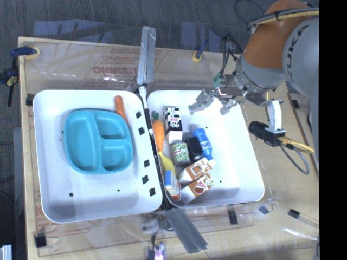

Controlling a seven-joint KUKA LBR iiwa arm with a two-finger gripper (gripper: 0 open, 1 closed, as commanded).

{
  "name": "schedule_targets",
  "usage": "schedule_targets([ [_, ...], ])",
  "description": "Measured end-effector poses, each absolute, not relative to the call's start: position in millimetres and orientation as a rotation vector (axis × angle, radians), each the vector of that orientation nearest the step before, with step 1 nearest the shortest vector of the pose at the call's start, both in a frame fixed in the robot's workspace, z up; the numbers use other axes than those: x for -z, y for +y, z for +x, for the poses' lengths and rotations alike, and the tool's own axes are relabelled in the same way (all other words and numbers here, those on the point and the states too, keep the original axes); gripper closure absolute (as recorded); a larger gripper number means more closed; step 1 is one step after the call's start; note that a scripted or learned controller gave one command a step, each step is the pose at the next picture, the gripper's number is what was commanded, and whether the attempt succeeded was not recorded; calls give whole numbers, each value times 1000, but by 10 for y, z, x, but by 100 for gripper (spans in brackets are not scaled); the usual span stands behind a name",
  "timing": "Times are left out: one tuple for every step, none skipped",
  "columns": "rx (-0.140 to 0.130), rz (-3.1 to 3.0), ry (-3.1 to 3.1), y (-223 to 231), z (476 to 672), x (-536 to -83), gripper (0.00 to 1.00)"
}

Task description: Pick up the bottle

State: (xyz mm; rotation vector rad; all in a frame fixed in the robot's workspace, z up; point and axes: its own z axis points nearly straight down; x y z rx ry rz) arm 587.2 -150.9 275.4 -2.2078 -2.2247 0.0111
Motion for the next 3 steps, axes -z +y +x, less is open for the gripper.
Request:
schedule_targets([
  [-9,-2237,-2195,-1639,5592,-964,0],
  [-5,-2147,-2287,-2055,5409,-1300,0],
  [-11,-2139,-2289,-2058,5409,-1362,100],
])
